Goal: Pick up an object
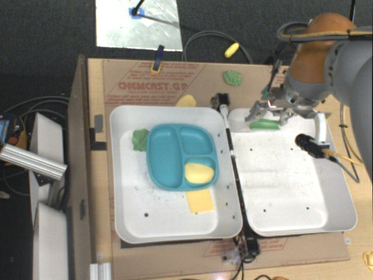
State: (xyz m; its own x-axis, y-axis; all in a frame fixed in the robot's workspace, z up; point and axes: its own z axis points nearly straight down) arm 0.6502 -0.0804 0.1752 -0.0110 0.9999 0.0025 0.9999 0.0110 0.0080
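Camera view: A grey arm with an orange band reaches in from the right of the frame, its pincer low over the upper left corner of the right bin. A green stick lies on the bin floor right under the pincer, lengthwise across the frame and close to the bin's top wall. From this angle it cannot be told whether the pincer is spread or closed, nor whether it touches the stick.

The left bin sits just beside the right one, their inner walls meeting down the middle of the frame. A blue divided plate rests in its centre. A yellow lump lies in the plate's lower right compartment. A green leaf lies on the bin floor against the plate's upper left edge, and a flat yellow square lies just below the plate, its top edge tucked at the plate's rim.

Both bins stand on a cardboard-covered tabletop. On the cardboard above the left bin, a yellow piece shows partly behind the bin's top wall. A small green round thing lies on the cardboard farther to the upper right, well apart from both bins. Beyond the tabletop, a silvery sheet lies at the upper left of the frame, and a small yellow thing lies on the dark floor near the top centre.
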